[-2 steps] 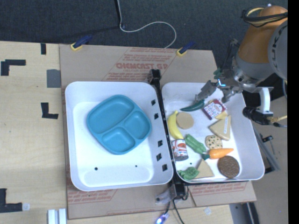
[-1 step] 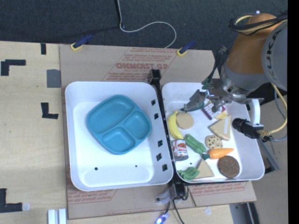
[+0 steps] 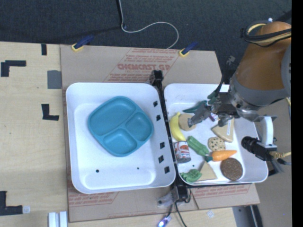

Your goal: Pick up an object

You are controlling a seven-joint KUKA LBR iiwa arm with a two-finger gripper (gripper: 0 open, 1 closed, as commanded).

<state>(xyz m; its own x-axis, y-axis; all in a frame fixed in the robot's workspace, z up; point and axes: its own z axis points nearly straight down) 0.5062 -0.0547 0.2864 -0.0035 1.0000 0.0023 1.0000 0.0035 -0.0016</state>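
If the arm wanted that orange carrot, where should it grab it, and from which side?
Probably across the middle of the carrot, coming straight down from above. It lies flat and long, pointing left to right, so the narrow width fits between two fingers. The cookie above and the brown disc below sit close, so the fingers have little room.

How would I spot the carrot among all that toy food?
Look in the right-hand white bin, toward its near right corner. The carrot lies flat just above the round brown patty and below a speckled cookie, the only bright orange piece.
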